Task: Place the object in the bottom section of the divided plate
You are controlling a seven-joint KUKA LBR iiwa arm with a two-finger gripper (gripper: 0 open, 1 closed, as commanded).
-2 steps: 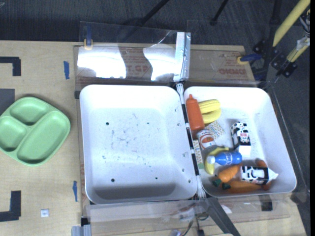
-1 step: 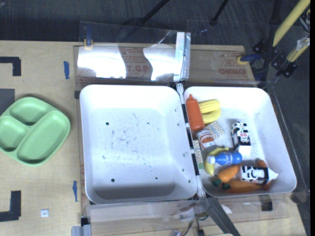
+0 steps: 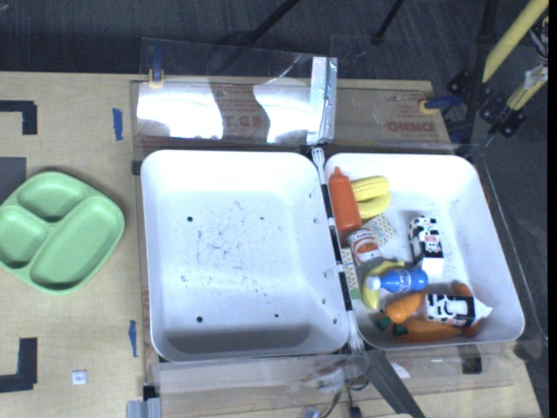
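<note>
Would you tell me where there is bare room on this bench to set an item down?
Free: the left bin floor, and all three green divided plate sections at the bench's left edge. Crowded: the right bin, toys along its left wall and near edge; only its right strip is bare.

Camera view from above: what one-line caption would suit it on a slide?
Green divided plate waits left of two white bins, the right bin piled with toy food.

I can make out faint reddish printing on the cardboard (image 3: 383, 116) behind my bins, mirrored or upside down, perhaps "DANGER"; too blurred to be sure.
</note>
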